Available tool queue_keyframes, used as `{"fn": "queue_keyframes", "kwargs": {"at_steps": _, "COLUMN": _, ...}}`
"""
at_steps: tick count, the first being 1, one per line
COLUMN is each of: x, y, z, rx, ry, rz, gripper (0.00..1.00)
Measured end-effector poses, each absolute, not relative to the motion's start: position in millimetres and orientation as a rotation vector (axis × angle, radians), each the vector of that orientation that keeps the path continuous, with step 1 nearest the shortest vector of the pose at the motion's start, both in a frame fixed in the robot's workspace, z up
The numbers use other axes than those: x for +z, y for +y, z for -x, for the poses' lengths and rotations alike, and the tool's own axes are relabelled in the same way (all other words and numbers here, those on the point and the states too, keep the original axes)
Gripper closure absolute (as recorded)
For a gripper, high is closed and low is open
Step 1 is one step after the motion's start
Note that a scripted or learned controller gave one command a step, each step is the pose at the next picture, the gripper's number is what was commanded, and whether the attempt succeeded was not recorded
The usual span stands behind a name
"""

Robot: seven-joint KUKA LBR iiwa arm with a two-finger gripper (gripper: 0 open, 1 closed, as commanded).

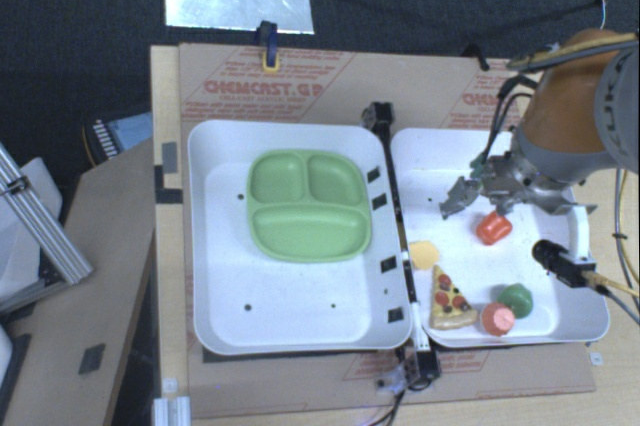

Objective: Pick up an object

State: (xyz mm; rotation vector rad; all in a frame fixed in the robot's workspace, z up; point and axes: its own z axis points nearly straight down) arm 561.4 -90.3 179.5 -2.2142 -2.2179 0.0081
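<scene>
red-orange toy [493, 229] | lying in right bin, mid-area | apart from pizza slice [450, 300]

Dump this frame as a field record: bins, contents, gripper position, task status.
left bin: holds a green divided tray, three compartments, nothing in them
right bin: holds five small items
red-orange item: middle of the bin, just below the gripper
yellow piece: by the bin's left wall
pizza slice toy: front left, below the yellow piece
pink item: front, right of the pizza slice
green item: touching the pink item, upper right of it
gripper: over the right bin, above the red-orange item
task status: nothing visibly held
</scene>
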Motion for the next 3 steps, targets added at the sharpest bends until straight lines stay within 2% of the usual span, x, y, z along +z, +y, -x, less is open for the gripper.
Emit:
{"fn": "queue_keyframes", "kwargs": {"at_steps": 1, "x": 184.4, "y": -90.5, "z": -563.9, "rx": -0.001, "ry": -2.225, "rz": 2.218, "gripper": 0.0}}
{"fn": "queue_keyframes", "kwargs": {"at_steps": 2, "x": 121.8, "y": -91.5, "z": -565.8, "rx": 0.004, "ry": -2.22, "rz": 2.217, "gripper": 0.0}}
{"fn": "queue_keyframes", "kwargs": {"at_steps": 3, "x": 82.3, "y": -91.0, "z": -565.4, "rx": 0.002, "ry": -2.221, "rz": 2.218, "gripper": 0.0}}
